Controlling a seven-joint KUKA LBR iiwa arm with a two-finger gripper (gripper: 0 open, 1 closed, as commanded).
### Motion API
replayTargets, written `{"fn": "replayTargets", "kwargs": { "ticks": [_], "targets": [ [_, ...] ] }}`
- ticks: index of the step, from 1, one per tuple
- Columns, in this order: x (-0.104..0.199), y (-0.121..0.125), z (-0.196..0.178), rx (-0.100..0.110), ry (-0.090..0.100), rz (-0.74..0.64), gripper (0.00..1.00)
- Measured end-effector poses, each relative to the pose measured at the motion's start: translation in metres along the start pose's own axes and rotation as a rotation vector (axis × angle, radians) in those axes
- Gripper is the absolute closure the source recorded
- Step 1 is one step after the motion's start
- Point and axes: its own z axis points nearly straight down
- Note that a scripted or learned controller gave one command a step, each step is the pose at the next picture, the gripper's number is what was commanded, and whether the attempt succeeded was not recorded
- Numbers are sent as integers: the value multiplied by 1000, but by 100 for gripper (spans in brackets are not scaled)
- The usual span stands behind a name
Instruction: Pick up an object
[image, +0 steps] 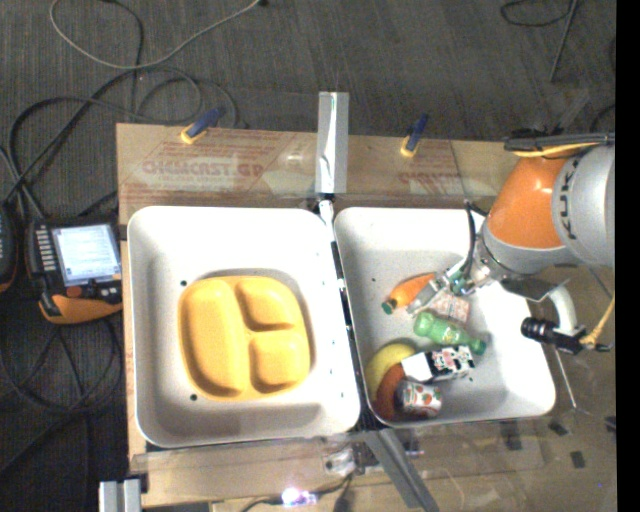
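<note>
Red-labelled white can (420, 398) is lying at right bin's (520, 395) front, touching yellow banana (385, 362); my gripper (447, 290) is hovering beside orange carrot (408, 291), grip state untellable.

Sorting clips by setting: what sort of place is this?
Likely a robotics lab bench: a KUKA arm reaches over two white bins, loose cables trail across the floor, and a handheld control pendant lies beside them.

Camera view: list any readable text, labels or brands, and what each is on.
"KU", the start of a cut-off brand name, on the grey arm.
Faded red lettering on the board behind the bins: too blurred to read.
Handheld pendant screen: too small to read.
Labels on the small can and carton: unreadable.
</note>
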Motion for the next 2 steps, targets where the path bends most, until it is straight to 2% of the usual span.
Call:
{"fn": "replayTargets", "kwargs": {
  "ticks": [1,2],
  "targets": [
    [26,88,2,5,-1,36,0],
    [19,99,-40,17,5,195,0]
  ]
}}
